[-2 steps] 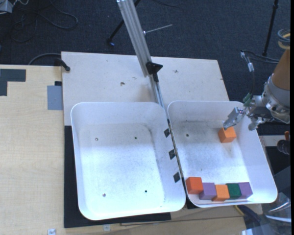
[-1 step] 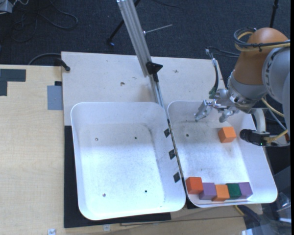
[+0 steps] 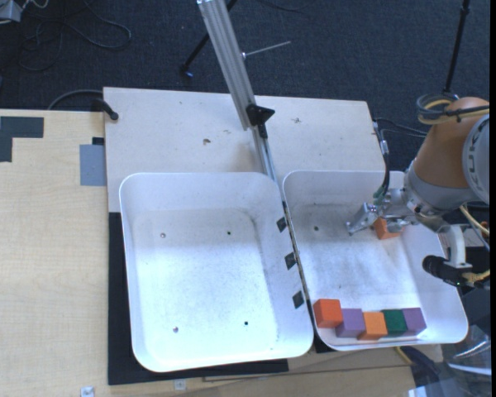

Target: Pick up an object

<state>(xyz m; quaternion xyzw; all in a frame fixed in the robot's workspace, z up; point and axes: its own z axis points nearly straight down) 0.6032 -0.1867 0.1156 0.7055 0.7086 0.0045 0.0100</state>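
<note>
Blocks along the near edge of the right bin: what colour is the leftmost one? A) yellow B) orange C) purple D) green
B: the row of blocks in the right bin starts at its left end with an orange block, then purple, orange, green and purple.

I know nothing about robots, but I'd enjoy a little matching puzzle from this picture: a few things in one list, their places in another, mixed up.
Things:
1. gripper
2. row of blocks
3. left bin
4. green block

Places:
a. near edge of the right bin
b. beside the wooden board
c. over the right bin's far half
d. between an orange and a purple block

Pairs: 1-c, 2-a, 3-b, 4-d
</note>
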